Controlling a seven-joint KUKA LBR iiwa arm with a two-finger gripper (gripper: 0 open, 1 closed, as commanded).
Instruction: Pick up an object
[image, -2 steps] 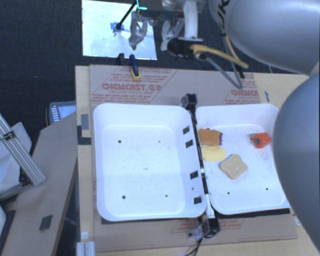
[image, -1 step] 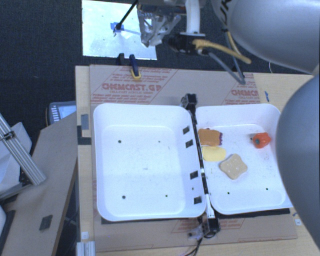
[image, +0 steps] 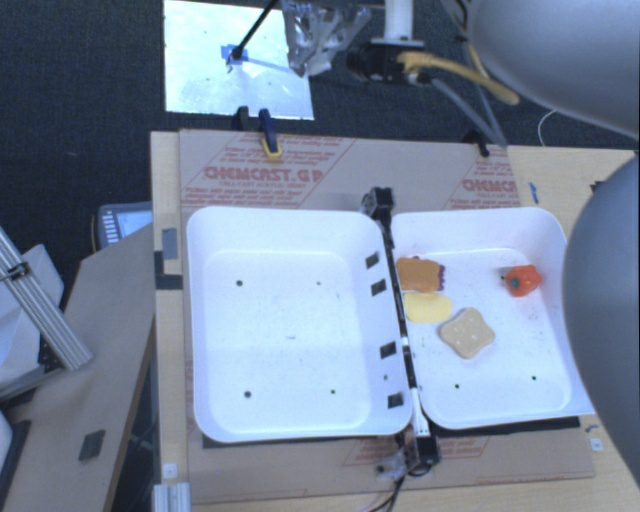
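Note:
Several small objects lie in the right bin (image: 548, 228). An orange-brown piece with a purple edge (image: 420, 274) sits by the bin's left wall, with a flat yellow piece (image: 428, 308) just below it. A tan bread-like slice (image: 466, 333) rests beside the yellow piece, toward the bin's middle. A small red-orange object with a green spot (image: 521, 280) lies farther right. My gripper (image: 316, 45) hangs high at the top of the view, beyond the bench's far edge and far from all of them. Nothing shows in it.
The left bin (image: 290, 320) adjoins the right one along a clipped centre seam (image: 395, 310). A shiny metal sheet (image: 235, 60) lies beyond the bench. The grey arm (image: 600, 300) covers the right bin's right edge. Cables (image: 450, 75) trail at the top.

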